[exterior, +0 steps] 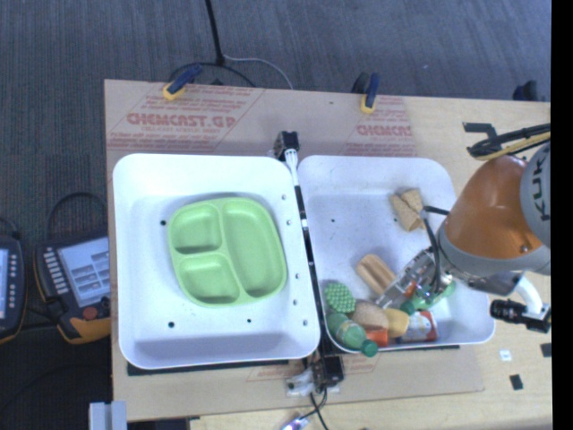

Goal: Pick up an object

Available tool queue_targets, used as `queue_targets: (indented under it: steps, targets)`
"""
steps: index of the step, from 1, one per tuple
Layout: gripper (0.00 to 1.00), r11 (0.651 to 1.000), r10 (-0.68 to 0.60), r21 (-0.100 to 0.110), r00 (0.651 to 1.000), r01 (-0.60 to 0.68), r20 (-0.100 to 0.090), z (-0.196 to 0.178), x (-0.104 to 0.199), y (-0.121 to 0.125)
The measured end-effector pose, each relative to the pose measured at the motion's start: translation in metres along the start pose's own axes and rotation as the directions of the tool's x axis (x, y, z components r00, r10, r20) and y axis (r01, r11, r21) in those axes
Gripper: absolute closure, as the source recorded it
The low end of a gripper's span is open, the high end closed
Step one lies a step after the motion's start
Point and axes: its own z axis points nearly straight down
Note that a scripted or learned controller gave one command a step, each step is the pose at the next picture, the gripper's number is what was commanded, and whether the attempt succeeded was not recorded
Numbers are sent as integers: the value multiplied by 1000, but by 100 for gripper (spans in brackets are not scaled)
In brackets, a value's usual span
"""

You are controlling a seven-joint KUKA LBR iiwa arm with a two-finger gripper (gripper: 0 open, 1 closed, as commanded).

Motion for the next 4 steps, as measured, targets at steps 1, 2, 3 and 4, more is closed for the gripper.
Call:
queue_targets:
  steps: [1,2,3,4]
  targets:
    - [100,1000,-9,11,1000,10,-21,-57,6,44]
    - [100,983,-185,-2,983,185,0,0,30,27]
    - [100,999,34,14,999,-33,-21,-55,-1,71]
    - [100,992,-128,11,992,128,-22,-83,-23,17]
